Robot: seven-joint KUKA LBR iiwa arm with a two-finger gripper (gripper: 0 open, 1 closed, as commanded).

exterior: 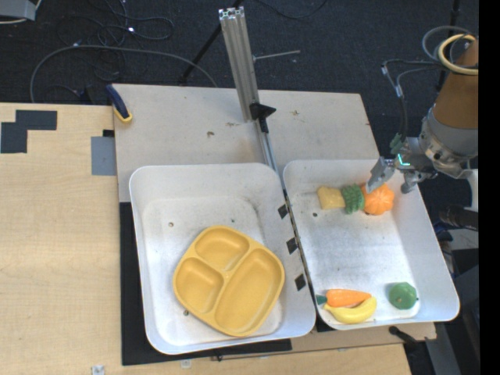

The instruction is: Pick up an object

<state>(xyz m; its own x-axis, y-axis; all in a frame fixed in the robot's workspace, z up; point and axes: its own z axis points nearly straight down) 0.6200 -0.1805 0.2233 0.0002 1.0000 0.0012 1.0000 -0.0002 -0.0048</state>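
Camera view: your tool [394, 176] is hovering open, holding nothing, over the orange fruit [379, 201] near the right bin [355, 244]'s far edge; lower it straight.

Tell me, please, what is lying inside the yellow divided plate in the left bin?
Nothing visible: the yellow divided plate shows three bare compartments. It covers part of the left bin floor, so anything beneath it is hidden.

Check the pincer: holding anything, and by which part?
Nothing is held. The pincer hangs open at the right bin's far right edge, its fingers just above the orange fruit, with nothing between them.
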